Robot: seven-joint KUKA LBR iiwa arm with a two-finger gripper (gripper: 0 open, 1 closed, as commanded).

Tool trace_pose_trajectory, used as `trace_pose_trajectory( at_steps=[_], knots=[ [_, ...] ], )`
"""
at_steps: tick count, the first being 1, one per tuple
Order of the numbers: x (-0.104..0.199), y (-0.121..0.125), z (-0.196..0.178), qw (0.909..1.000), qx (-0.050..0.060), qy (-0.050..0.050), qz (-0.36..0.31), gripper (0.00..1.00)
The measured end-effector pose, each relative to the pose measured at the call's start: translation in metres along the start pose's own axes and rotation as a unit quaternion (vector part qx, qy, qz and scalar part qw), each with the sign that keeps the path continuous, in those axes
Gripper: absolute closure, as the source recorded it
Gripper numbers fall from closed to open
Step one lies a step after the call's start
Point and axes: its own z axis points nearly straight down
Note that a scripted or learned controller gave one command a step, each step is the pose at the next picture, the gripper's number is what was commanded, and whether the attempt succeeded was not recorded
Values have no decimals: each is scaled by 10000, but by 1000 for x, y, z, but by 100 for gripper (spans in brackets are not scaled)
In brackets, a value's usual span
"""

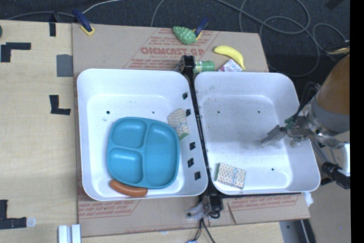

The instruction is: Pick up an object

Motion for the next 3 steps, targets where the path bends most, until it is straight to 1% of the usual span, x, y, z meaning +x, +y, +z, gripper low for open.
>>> trace_pose_trajectory(
  at_steps=[1,2,3],
  knots=[
    [60,82,53,10000,4,16,-22,0],
    [111,142,12,10000,-13,12,-22,0],
    [112,171,65,10000,-16,-2,-24,0]
  ],
)
